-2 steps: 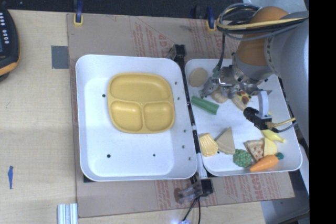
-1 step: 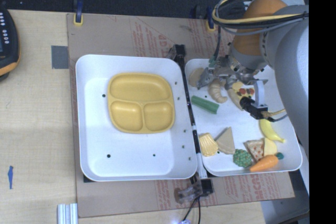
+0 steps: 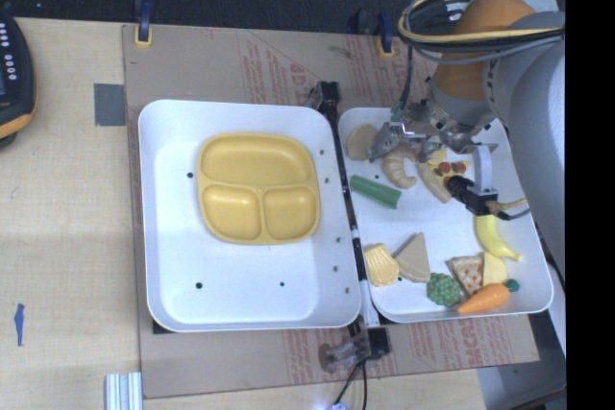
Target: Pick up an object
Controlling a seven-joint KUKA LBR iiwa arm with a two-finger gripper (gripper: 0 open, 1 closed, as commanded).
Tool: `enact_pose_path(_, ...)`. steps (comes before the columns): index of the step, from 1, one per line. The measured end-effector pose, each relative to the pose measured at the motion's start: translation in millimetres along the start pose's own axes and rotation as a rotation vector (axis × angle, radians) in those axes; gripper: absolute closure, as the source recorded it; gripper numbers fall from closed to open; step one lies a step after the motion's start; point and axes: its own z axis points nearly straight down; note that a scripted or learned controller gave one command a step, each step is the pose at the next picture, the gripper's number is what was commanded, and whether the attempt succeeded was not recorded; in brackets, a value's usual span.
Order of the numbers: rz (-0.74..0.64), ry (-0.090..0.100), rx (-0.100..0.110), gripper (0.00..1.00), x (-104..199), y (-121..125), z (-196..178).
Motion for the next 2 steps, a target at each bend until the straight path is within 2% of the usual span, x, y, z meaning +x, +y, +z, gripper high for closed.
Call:
enact_pose_path(1,-0.006,-0.001,0.002,1.00,0.5,0.1,-11.0)
enact_pose_path(2,-0.003,0.004,0.005,1.00,45.5,-71.6,-103.6)
